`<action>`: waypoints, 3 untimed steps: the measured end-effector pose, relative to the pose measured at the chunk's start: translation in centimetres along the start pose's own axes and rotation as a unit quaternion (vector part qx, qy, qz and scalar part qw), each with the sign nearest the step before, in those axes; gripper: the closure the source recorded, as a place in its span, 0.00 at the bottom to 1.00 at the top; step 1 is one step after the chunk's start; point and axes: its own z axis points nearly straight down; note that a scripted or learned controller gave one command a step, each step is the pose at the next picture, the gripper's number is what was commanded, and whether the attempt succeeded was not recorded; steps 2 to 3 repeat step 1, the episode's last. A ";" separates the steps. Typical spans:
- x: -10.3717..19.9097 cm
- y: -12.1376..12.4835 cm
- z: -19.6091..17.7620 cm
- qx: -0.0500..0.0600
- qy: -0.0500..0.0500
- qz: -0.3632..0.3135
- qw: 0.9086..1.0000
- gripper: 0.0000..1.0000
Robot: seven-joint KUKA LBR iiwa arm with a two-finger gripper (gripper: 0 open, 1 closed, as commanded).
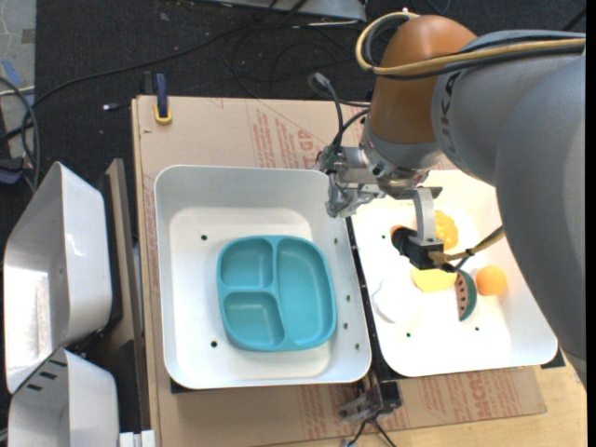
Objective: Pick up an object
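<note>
My gripper [396, 194] hangs below the orange-banded wrist over the back left part of the right bin [521, 343]. Just in front of it lie a yellow object [447, 228] and a flatter pale yellow piece [430, 280]. A watermelon slice [465, 296] and a small orange ball [491, 281] lie to their right. A white object [391, 301] rests near the bin's left wall and is hard to make out against the white floor. The arm hides the back of this bin.
The left bin [186, 212] holds a teal divided plate [276, 292] in its middle. The wall between the two bins runs right beside the gripper. White tubs [51, 259] stand off the bench at the left.
</note>
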 end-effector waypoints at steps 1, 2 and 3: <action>5.0 1.8 0.4 0.000 0.000 0.000 1.000 1.00; 5.0 1.8 0.4 0.000 0.000 0.000 1.000 1.00; 5.0 1.8 0.4 0.000 0.000 0.000 1.000 1.00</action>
